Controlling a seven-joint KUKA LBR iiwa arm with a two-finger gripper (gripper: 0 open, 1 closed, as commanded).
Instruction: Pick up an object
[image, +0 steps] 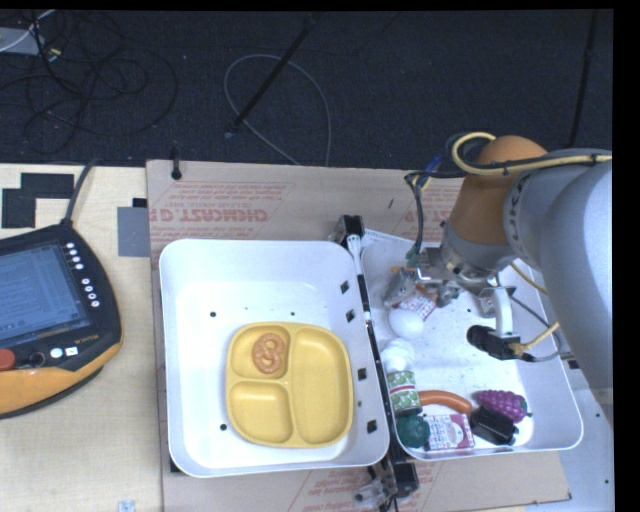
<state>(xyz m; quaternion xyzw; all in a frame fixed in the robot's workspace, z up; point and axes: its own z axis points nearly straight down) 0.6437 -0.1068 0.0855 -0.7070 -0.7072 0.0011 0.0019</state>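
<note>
My gripper (425, 285) is lowered into the right bin (560, 425), at its upper-left area, directly above and apparently touching a white egg-shaped object (407, 322). I cannot tell from this view how wide the tool is set, and nothing is visibly clamped in it, so I do not count the object as held. The arm (560, 220) reaches in from the right with the orange band (490, 200) above the wrist, which keeps the bulk of the arm clear of the bin walls. The white object lies near the divider between the bins, just beside the bin's left wall; this position leaves little room on that side, in my judgement. It appears smooth, rounded and pale, with little contrast against the white bin floor, so a grip may slip. The remaining candidates are gathered along the lower edge of the right bin: a small green-labelled bottle (403, 385), an orange sausage-shaped item (445, 400), a purple grape cluster (500, 404) and a pink-and-white carton (452, 432). The left bin (200, 290) carries a yellow divided tray (320, 385), placed centrally and well apart from my tool.
</note>
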